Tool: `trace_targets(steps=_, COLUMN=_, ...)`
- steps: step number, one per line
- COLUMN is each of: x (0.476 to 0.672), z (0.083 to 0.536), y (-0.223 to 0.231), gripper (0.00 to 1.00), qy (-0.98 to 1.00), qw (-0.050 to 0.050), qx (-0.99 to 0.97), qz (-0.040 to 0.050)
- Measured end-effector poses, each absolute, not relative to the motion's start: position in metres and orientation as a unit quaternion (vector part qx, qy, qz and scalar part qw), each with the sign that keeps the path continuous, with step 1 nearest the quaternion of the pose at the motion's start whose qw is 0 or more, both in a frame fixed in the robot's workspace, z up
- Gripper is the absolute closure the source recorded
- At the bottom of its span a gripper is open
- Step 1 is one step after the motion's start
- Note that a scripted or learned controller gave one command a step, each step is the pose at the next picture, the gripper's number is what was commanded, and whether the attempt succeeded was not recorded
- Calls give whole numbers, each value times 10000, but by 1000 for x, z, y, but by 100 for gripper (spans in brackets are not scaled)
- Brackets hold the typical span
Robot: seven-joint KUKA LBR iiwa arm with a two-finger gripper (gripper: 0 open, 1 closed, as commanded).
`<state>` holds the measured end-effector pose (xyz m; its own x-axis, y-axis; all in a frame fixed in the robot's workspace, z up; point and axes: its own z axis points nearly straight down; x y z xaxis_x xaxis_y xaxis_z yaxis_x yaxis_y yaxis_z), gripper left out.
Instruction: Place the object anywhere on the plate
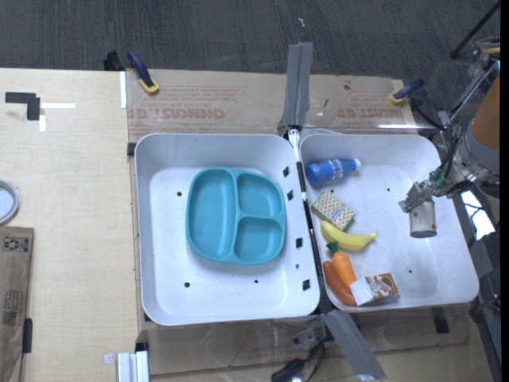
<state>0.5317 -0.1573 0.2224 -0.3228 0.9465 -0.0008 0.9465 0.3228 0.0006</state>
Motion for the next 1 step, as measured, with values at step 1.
trace_targets(steps=1, x=478, z=214, y=-69, gripper=100, qy=8289, qw=-8, qx=5594, qz=-7)
